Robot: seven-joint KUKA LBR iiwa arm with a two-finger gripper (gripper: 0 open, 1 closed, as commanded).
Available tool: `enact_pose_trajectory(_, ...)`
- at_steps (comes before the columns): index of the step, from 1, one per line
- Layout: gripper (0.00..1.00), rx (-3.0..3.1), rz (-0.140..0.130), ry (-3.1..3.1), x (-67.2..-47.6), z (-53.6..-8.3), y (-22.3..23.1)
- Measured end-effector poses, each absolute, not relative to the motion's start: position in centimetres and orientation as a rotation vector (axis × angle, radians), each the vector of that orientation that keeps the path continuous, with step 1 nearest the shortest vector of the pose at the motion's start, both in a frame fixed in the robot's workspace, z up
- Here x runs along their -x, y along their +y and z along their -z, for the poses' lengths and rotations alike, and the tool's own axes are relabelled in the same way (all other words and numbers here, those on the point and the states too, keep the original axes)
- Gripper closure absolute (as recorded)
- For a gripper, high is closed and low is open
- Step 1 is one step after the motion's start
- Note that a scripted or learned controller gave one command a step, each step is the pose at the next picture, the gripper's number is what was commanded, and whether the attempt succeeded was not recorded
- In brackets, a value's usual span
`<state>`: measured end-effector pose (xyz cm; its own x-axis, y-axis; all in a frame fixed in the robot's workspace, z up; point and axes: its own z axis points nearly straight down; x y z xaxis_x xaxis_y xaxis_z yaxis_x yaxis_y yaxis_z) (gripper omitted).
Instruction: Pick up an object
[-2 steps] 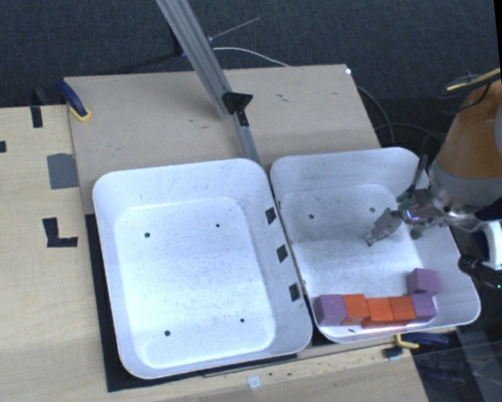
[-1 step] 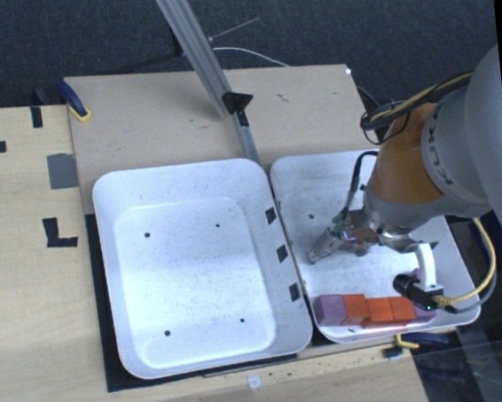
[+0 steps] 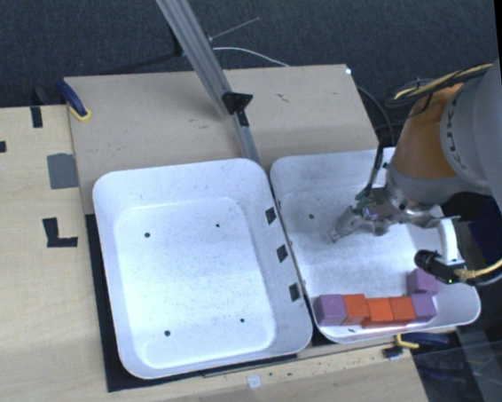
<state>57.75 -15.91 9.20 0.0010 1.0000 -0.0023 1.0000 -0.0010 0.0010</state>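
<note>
- Overhead, the grey arm (image 3: pixel 459 142) with its orange band is reaching in from the right edge and is hanging over the right bin (image 3: pixel 321 188).
- Its gripper (image 3: pixel 350 224) is pointing leftward and down toward the middle of that bin's white floor, with the fingers (image 3: pixel 341 230) showing as a small grey shape just above or on the speckled surface.
- How far the fingers are spread I cannot tell; they are too small and blurred here, and nothing is showing between them.
- No block is lying at the fingertips; the bare bin floor is surrounding them on every side.
- The task's objects are sitting in a row along the near wall of the right bin, well apart from the gripper: a purple block (image 3: pixel 331 309) at the left end, an orange block (image 3: pixel 354 308) touching it, a second orange block (image 3: pixel 396 309) next in line, and a second purple block (image 3: pixel 423 292) at the right end, which is rising a little higher than the others.
- All 4 blocks are resting against the bin's near rim, close together.
- The left bin (image 3: pixel 123 254) is lying beside the right one, the 2 rims meeting along the middle.
- Both bins are sitting on the pale wooden table (image 3: pixel 28 281), and a slanted metal rail (image 3: pixel 199 45) is crossing the upper part of the view above them.
</note>
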Motion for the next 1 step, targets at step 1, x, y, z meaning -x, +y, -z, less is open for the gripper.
enact_pose_trajectory(1, 0.0, -2.213, -0.005, 2.225, -66.42, -9.24, -13.75)
